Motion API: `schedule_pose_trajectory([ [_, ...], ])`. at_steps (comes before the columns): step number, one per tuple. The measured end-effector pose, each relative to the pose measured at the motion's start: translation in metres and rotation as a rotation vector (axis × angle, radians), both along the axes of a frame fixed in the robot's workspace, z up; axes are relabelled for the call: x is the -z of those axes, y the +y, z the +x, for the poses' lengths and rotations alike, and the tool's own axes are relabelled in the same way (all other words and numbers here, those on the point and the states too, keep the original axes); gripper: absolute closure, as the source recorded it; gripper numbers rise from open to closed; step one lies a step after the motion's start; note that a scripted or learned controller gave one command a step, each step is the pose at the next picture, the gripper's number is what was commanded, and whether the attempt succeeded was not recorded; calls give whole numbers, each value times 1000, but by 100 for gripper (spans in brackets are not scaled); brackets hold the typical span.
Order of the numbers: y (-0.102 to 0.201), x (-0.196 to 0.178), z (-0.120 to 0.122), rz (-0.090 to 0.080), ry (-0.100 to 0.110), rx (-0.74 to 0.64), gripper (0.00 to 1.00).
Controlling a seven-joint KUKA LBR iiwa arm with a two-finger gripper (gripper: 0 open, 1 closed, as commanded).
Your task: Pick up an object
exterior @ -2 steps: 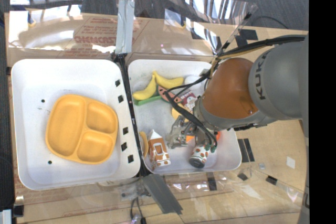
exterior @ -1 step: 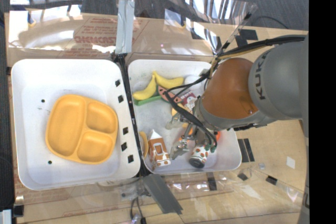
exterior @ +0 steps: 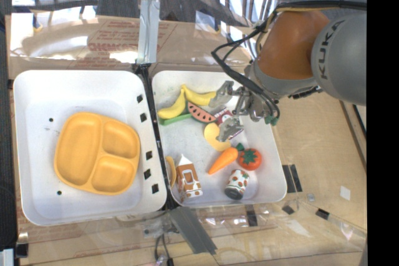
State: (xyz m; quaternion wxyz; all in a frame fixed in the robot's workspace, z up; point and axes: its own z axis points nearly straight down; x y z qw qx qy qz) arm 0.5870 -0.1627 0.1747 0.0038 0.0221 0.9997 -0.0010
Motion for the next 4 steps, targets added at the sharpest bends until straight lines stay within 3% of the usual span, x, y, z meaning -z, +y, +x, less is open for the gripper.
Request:
schedule_pose_trajectory([
  [1, -16, 86, 33, 4, 11, 43, 0],
  [2, -18, 57, -47, 2, 6, 93, 0],
  [3, 54, 44, 26, 3, 4, -57, 0],
  [4, 67, 80, 67, -1, 1, -338, 0],
])
